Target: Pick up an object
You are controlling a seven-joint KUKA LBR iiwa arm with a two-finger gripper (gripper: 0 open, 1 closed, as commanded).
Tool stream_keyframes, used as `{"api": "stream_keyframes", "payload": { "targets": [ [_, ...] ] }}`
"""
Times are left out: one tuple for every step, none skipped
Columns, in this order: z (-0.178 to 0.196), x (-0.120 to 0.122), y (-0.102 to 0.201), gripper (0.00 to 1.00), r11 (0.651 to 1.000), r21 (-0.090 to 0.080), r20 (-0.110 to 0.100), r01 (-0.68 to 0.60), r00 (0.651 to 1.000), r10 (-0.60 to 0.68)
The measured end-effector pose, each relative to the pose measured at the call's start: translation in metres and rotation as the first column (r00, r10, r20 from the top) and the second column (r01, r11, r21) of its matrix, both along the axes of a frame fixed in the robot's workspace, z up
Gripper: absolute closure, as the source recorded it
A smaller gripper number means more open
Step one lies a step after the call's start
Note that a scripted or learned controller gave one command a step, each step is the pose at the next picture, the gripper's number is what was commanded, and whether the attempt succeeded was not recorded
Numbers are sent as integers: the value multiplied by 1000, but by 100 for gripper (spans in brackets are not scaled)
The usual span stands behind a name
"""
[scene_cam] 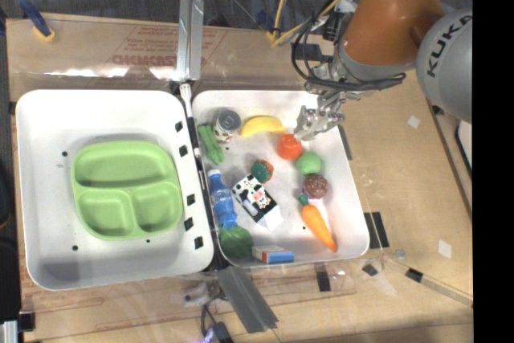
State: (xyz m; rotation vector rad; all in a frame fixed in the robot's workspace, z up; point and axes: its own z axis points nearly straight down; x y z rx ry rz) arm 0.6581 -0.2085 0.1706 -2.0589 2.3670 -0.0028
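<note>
Fixed overhead slant onto both bins (pixel 32 173)

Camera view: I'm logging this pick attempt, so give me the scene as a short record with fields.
arm: grey KUKA with orange band, reaching in from the right
gripper: above the right bin's far side, near the banana and tomato, nothing seen between its fingers
right bin: banana, tomato, carrot, small can, blue bottle, cow-print carton, green ball, other small toys
left bin: green divided tray
task state: no object picked up yet
</note>
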Motion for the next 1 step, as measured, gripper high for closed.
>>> {"api": "stream_keyframes", "payload": {
  "targets": [
    [-1, 0, -1, 0, 1000, 0, -2, 1, 1000, -1]
  ]
}}
